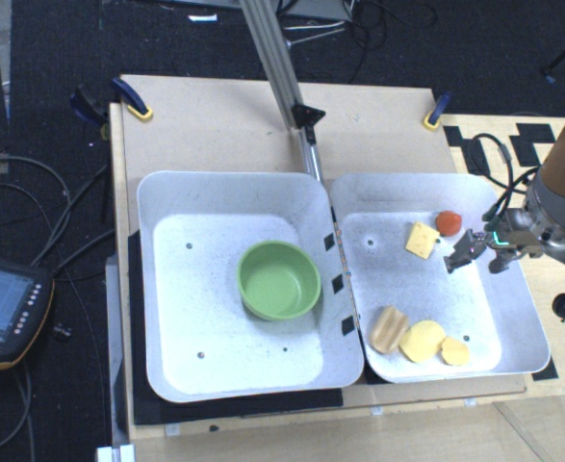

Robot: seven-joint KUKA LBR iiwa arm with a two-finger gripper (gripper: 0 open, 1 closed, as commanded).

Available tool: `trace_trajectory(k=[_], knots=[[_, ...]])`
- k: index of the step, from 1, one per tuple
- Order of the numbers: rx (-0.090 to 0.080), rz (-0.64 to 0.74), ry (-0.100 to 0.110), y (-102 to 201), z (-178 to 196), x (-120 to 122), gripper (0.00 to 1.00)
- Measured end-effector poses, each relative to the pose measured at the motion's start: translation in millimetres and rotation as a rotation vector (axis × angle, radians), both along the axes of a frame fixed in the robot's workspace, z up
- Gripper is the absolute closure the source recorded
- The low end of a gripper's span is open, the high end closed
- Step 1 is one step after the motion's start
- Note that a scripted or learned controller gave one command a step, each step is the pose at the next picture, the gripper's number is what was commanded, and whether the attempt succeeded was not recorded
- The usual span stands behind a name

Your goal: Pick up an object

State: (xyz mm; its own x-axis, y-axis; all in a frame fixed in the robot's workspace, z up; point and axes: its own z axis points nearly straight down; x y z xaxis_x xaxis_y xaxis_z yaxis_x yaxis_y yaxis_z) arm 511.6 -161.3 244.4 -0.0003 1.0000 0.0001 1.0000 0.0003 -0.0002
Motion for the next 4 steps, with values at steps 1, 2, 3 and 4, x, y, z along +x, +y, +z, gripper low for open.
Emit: trace_trajectory(k=[1,2,3,4], knots=[[0.0,0.0,0.0,0.0,0.0,0.0,0.0],[0.001,-0.001,0.005,-8.7,-57.9,-1.6,0.0],[0.001,0.0,0.006,-7.8,-120.9,-4.5,0.0],[0.0,0.0,0.002,-7.5,-150.2,-4.9,0.0]])
